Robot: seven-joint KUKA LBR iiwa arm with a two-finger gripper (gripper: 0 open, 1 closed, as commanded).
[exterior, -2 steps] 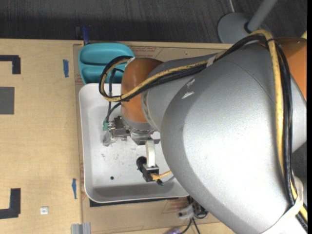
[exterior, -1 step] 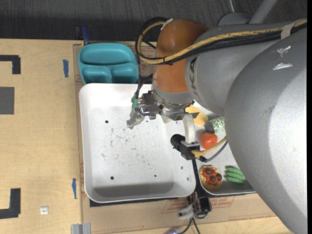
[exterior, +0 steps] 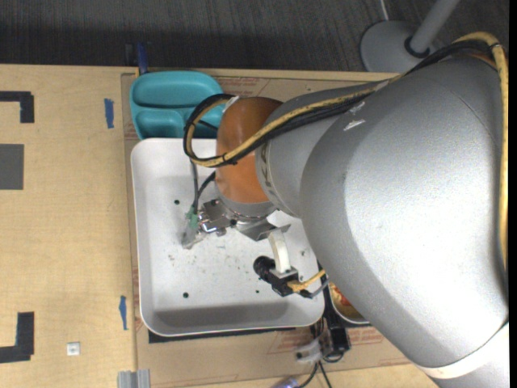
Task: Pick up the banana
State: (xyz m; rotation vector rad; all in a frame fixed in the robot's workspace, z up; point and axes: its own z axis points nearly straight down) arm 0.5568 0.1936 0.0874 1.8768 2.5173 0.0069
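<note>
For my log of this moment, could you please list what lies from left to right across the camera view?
Bare cardboard bench → left rim of the white bin → gripper over the bin floor → orange band → big grey arm.

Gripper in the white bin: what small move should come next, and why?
Probably raise the gripper straight up a little. It hangs low over bare, speckled floor of the white bin, and the grey arm covers most of the neighbouring bin, so lifting should open the view before any reach for the banana.

Grey arm (exterior: pixel 388 192) reaches leftward — hand (exterior: pixel 194 231) low, pointing down-left.
</note>
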